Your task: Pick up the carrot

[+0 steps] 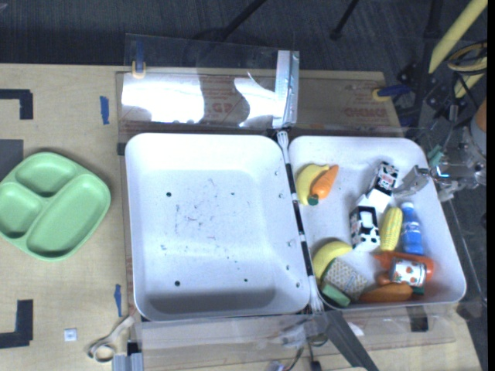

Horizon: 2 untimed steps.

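While our hand (424,175) is hovering at the right bin's (455,242) right edge, its state unreadable, we are risking nudging the banana (308,178) touching the carrot (324,182).

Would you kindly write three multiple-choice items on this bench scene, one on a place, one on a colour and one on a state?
1. Where does the small orange carrot lie?
A. In the left white bin
B. In the right white bin, against a yellow banana
C. On the green plate

2. What colour is the divided plastic plate left of the bins?
A. Green
B. Red
C. Blue

3. How does the carrot stand to the gripper?
A. Clamped between its fingers
B. Lying apart from it, ungrasped
C. Lifted above the bin

Answers: 1 B, it rests beside the yellow banana near the back of the right white bin. 2 A, the plate is pale green. 3 B, the gripper sits by the bin's right rim, away from the carrot.
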{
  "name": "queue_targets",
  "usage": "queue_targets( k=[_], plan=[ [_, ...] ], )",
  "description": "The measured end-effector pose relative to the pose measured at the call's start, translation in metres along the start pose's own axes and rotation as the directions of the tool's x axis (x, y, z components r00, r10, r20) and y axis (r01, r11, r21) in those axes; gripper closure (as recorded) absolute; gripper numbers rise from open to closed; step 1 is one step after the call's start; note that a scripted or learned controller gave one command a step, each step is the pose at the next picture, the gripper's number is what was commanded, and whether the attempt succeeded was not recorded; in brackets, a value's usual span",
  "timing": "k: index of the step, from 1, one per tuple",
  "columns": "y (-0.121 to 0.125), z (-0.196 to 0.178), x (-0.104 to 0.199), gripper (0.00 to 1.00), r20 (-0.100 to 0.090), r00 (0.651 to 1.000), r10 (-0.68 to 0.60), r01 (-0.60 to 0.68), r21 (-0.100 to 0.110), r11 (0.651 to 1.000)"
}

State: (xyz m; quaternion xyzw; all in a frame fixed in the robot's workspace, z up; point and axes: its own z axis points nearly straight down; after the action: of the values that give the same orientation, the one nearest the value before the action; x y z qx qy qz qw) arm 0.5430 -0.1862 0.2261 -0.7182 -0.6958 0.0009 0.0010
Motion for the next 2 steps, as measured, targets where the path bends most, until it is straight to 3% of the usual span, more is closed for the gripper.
queue_targets(
  k=[1, 2],
  plan=[
    [0.109, 0.006, 0.058, 0.0, 0.0, 0.98, -0.201, 0.201, -0.001, 0.98],
    [0.115, 0.086, 0.096, 0.0, -0.001, 0.996, -0.094, 0.094, 0.002, 0.996]
  ],
)
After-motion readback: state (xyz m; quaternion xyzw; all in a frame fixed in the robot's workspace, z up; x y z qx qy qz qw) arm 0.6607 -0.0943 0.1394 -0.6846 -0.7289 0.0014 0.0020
